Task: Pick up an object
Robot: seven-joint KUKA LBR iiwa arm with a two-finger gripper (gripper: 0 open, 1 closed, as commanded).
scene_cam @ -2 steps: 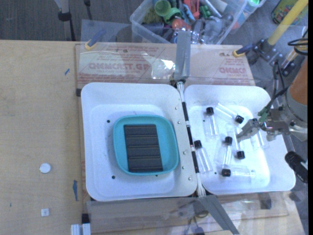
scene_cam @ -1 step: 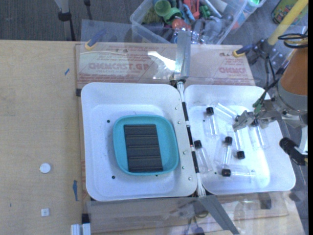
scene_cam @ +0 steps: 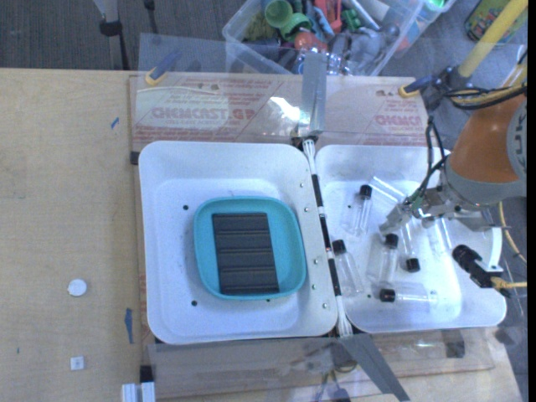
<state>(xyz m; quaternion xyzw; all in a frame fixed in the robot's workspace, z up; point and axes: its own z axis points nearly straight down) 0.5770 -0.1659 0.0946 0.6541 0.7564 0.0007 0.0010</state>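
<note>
While the arm [scene_cam: 486, 153] reaches in over the right bin [scene_cam: 477, 308], its gripper [scene_cam: 410, 212] hangs low among the clear tubes; whether it is open or closed I cannot tell. Five black-capped tubes can be counted in this bin: one [scene_cam: 363, 208] toward the back, one [scene_cam: 342, 262] by the inner wall, one [scene_cam: 389, 256] just under the gripper, one [scene_cam: 423, 254] beside it, and one [scene_cam: 406, 296] lying near the front edge. Bare floor remains along the bin's front right corner. On the bench, the left bin [scene_cam: 167, 182] carries one teal tray [scene_cam: 205, 249] with one dark ribbed block [scene_cam: 244, 253] inside.
</note>
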